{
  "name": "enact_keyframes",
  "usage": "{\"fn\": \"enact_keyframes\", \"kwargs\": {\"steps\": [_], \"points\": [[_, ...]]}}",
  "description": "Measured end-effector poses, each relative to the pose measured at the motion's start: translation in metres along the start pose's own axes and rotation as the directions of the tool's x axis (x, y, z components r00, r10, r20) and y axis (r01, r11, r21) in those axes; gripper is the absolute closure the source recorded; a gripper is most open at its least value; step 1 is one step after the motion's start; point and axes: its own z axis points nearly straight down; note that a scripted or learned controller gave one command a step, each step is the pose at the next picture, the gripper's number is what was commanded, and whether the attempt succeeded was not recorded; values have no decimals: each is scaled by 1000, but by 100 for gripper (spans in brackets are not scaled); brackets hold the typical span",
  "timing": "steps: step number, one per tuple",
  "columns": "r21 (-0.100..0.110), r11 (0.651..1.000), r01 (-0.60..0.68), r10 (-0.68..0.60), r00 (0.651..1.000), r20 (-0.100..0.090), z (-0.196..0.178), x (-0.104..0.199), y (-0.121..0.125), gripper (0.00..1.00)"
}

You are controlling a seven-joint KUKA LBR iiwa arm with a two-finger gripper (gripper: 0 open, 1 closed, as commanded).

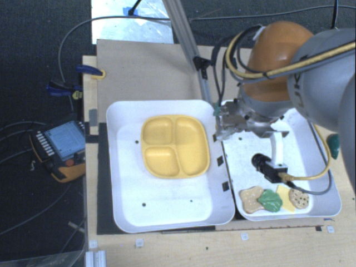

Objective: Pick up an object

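1. Ref. landmark: yellow plate (pixel 175 146), 3 compartments, lying flat in the left bin (pixel 161 210), toward its far side.
2. Right bin (pixel 245 166): directly right of the plate, touching the left bin along one edge.
3. Arm (pixel 328 77): enters from the right, well right of the plate and above the right bin. Orange band (pixel 278 43) is up and right of the plate.
4. Gripper (pixel 224 125): just right of the plate's right edge, over the seam between the bins, at the right bin's far-left corner. Opening and contents: cannot tell, the view is too cluttered there.
5. Pick items: all in the right bin, down and right of the plate, in a row at the near wall, well apart from the gripper.
   - Tan piece (pixel 251 199): nearest the plate.
   - Green piece (pixel 271 200): next right, touching the tan piece.
   - Yellow piece (pixel 283 193): behind the green piece, partly covered.
   - Cookie (pixel 298 199): farthest from the plate.
6. Teal item (pixel 332 144): far right of the plate, at the right bin's outer rim, partly hidden by the arm.
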Motion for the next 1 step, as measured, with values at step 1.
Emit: {"fn": "enact_keyframes", "kwargs": {"steps": [1], "points": [[2,1000,-1,1,1000,0,20,52,6,100]]}}
